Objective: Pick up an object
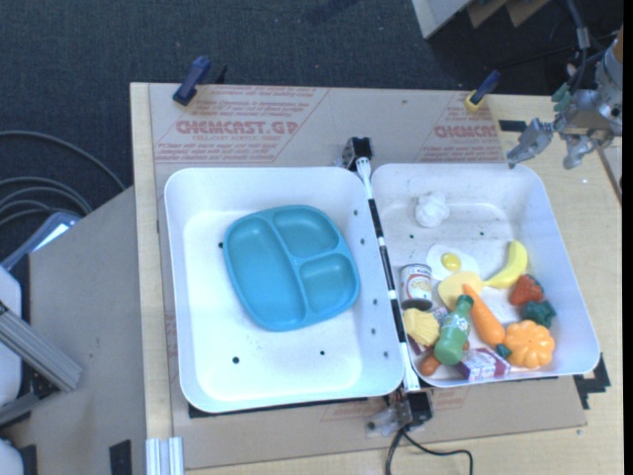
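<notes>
My gripper (550,149) hangs at the far right, above the back right corner of the right bin (554,198), with its two fingers spread open and nothing between them. The right bin holds several toy foods: a white lump (430,209), a fried egg (451,262), a banana (509,264), a strawberry (526,290), a carrot (485,321), an orange pumpkin (528,343), a green bottle (453,335), a corn cob (419,326) and a small can (418,285). All lie well in front of the gripper.
The left bin (188,295) holds a blue divided tray (291,265). A black hinge rail (377,245) runs between the bins. Blue (191,80) and yellow (482,90) clamps sit on the cardboard board at the back. Cables lie off the bench at left.
</notes>
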Motion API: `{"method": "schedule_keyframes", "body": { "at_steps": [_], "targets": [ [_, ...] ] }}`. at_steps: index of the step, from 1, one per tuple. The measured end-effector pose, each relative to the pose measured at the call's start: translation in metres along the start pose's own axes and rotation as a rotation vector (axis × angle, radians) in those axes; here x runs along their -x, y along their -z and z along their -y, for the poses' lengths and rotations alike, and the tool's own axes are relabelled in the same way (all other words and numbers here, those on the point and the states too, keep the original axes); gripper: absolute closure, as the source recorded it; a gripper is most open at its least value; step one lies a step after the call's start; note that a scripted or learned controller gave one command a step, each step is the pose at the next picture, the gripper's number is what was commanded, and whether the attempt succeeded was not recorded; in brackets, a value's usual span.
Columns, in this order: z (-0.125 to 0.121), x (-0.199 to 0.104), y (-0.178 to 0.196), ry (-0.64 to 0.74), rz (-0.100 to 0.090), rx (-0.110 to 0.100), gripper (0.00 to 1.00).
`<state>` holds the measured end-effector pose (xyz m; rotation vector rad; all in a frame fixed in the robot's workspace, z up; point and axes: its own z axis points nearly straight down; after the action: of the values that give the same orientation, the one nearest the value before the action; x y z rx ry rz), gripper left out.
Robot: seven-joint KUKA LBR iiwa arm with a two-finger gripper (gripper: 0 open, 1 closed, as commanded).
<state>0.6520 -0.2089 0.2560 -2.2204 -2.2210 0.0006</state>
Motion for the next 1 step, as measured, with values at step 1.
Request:
{"method": "schedule_keyframes", "body": {
  "at_steps": [1],
  "targets": [
    [-0.0060, 0.0011, -0.1716, 0.002, -0.005, -0.001, 0.00]
  ]
}}
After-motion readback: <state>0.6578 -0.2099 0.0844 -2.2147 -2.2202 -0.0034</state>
